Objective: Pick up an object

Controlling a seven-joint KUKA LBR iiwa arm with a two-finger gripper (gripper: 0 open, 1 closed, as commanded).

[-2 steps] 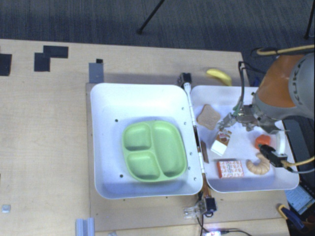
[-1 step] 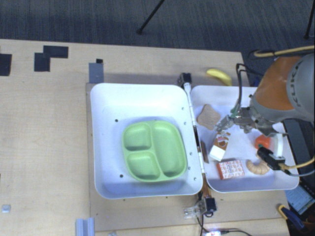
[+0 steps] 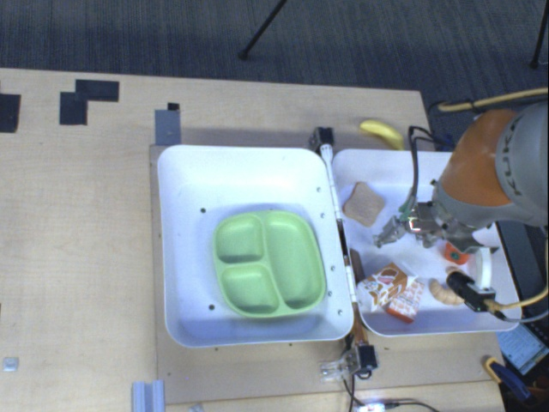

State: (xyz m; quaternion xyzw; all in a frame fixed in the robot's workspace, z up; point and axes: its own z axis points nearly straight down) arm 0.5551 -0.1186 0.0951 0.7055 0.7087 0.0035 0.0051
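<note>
hovering over the right bin (image 3: 386, 172) with pincer (image 3: 388, 233) near brown square (image 3: 364, 202), open or closed impossible to tell; nothing visibly lifted, pickup undone.

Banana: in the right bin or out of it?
Out: the banana lies on the bench, just beyond the right bin's far rim.

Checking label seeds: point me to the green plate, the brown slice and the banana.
green plate (image 3: 268, 264): camera view, centre where its dividers meet.
brown slice (image 3: 364, 204): camera view, middle of its top face.
banana (image 3: 382, 131): camera view, middle of its curve.
</note>
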